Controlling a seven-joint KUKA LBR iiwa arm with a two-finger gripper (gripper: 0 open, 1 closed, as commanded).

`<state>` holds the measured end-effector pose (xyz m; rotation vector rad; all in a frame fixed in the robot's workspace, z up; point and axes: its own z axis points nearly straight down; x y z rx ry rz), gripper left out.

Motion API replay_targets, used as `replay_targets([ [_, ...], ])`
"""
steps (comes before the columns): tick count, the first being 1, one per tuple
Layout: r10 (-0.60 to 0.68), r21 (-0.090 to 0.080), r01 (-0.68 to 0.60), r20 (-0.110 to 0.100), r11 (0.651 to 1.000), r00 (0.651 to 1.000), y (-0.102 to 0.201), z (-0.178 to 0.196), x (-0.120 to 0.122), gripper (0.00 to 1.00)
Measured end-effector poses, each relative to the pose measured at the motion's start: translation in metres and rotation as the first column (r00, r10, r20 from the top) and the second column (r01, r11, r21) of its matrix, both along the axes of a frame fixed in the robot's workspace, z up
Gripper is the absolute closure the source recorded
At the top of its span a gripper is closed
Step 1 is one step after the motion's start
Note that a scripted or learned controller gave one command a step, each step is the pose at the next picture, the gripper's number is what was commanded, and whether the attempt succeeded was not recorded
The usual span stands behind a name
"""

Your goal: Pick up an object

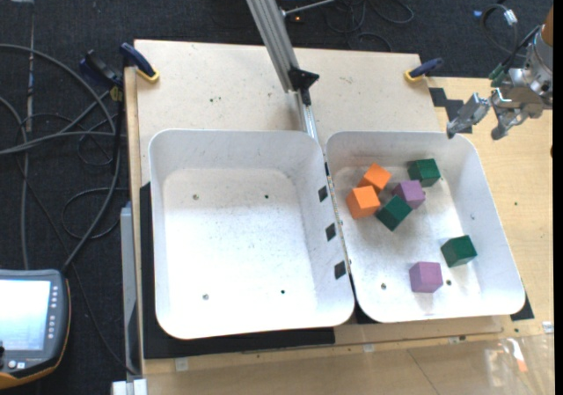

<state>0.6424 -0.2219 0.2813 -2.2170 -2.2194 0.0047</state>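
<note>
I see the two-finger metal gripper (484,117) at the upper right of the view, hanging over the bench just past the far right corner of the right shallow white plastic bin (493,208). Its fingers stand spread apart with nothing between them, so it is released.

The objects I could pick all lie in the right bin. Near the bin's far left part sits a tight cluster: an orange cube (377,177) at the top, a second orange cube (363,201) just below and left of it, a dark green cube (393,211) touching a purple cube (411,193) on its upper right, and another dark green cube (424,171) just above and right of that purple one. Well apart from the cluster, toward the near right of the bin, a third dark green cube (458,251) rests alone, with a second purple cube (426,276) near it, lower and to the left.

The left shallow white plastic bin (176,235) sits beside the right one, their inner rims touching. Both rest on a pale wooden board (229,85), and a slanted grey metal bar (264,10) reaches down from the top of the view to the seam between the bins.
</note>
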Motion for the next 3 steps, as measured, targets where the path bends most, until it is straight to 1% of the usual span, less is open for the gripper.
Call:
replay_targets([
  [1, 0.002, -0.002, -0.002, 0.005, 1.000, 1.000, 0.001, 0.003, 0.001, 0.00],
  [2, -0.002, 0.000, 0.002, 0.000, 1.000, 1.000, -0.001, -0.059, -0.005, 0.00],
  [3, -0.001, 0.000, 0.001, -0.001, 1.000, 1.000, 0.005, -0.122, -0.010, 0.00],
])
